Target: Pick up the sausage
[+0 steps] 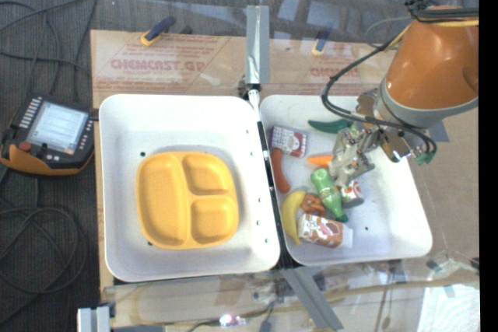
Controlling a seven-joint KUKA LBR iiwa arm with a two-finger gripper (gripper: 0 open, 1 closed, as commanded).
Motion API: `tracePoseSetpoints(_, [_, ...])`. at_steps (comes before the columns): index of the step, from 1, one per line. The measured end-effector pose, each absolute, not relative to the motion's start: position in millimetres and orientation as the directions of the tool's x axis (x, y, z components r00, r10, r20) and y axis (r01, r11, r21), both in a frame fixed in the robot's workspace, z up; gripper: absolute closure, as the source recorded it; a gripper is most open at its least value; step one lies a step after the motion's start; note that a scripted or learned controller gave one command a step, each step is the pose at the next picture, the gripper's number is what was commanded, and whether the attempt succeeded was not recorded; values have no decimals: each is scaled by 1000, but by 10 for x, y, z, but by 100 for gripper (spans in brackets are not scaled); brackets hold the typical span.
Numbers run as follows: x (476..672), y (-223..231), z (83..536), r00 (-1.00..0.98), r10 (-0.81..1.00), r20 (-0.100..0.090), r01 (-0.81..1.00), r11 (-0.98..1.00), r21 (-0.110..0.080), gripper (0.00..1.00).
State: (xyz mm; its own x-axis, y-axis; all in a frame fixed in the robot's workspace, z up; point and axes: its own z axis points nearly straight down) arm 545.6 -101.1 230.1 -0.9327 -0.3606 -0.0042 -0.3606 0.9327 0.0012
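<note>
Camera view, looking down at a slant, gives us two shallow white bins side by side on the bench. We take the right bin (405,241) as our landmark. Touching its left wall sits the left bin (117,245), and that one holds a yellow divided tray (187,198) with three compartments, lying flat on its floor.

Inside the right bin we find a cluster of small things. The sausage (279,170) — reddish-brown and slender — lies lengthwise close along the bin's left wall, about midway down it. Just above it, toward the bin's upper left corner, rests a small printed packet (288,141). Below the sausage, a banana (292,215) curves near the left wall, and beside that lies a snack packet (320,231) near the bin's lower edge. A green bottle (327,193) lies tilted in the middle of the bin, with a carrot (319,161) just above it and a green pepper (331,124) near the bin's upper wall.

The gripper (352,159) hangs over the middle of the right bin, below the orange band of the arm (432,66) — we cannot tell how its jaws stand, as metal parts and clutter blur together there. The sausage lies well to the gripper's left, apart from it, with the carrot between them.
</note>
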Motion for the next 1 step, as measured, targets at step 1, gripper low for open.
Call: tracePoseSetpoints(1, [5629, -607, 2480, -827, -562, -4, -562, 827, 1, 100])
